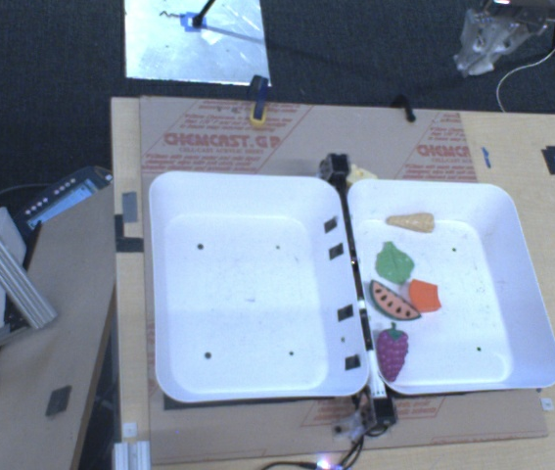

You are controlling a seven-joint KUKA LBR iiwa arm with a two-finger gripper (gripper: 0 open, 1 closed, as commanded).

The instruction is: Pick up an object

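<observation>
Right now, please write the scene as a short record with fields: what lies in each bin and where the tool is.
left bin: white, shallow
right bin: holds five toy foods
items: cone, green leaf, watermelon slice, orange piece, purple grapes
tool: top right, above the dark floor, away from both bins

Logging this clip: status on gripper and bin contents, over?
Gripper parked top right, off the bins. Right bin holds five toy foods, untouched. Approach unobstructed.

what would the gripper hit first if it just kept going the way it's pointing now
Probably the dark floor beyond the bench: the gripper hangs at the top right, pointing down-left, short of the right bin. Depth is unclear.
</observation>
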